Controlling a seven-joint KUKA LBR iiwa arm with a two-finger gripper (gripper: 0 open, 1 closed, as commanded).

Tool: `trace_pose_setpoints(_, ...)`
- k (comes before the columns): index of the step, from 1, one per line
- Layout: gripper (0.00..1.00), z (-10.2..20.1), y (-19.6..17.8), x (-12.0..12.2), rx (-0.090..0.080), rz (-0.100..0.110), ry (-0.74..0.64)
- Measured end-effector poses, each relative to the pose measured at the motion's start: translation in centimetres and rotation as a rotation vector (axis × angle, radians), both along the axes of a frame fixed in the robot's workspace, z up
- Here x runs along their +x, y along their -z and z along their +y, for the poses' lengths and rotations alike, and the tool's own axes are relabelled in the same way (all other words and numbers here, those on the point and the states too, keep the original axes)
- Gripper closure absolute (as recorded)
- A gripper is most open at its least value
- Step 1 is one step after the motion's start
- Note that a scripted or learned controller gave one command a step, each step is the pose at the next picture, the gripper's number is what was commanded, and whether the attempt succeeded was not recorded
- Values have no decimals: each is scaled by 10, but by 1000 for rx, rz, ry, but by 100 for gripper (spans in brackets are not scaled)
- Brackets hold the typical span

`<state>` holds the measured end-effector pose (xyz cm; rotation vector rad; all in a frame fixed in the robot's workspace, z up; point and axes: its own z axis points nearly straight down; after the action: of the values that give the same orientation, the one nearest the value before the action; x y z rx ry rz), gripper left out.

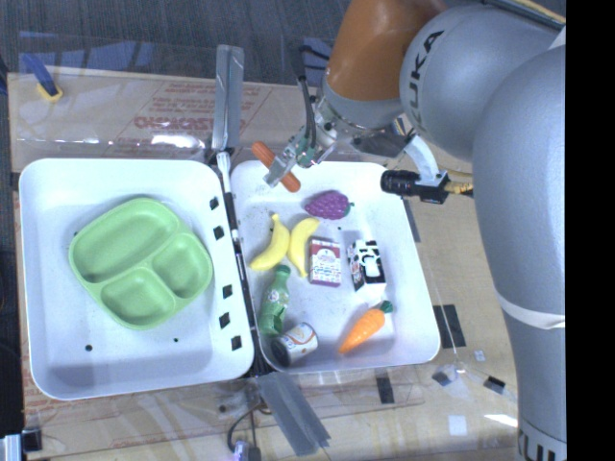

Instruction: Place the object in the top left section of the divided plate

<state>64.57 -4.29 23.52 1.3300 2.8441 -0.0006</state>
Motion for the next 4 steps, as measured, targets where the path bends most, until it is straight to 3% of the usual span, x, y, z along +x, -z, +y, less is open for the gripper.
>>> trace_pose_setpoints(1, 100, 82, 44, -50, 0, 6, 182)
trace_pose_setpoints(2, 0, 82, 44, -50, 0, 6, 182)
trace_pose_setpoints(3, 100, 82, 34, -50, 0, 7, 178)
trace_pose_setpoints(4, 100, 115, 0, -97, 1, 4, 123)
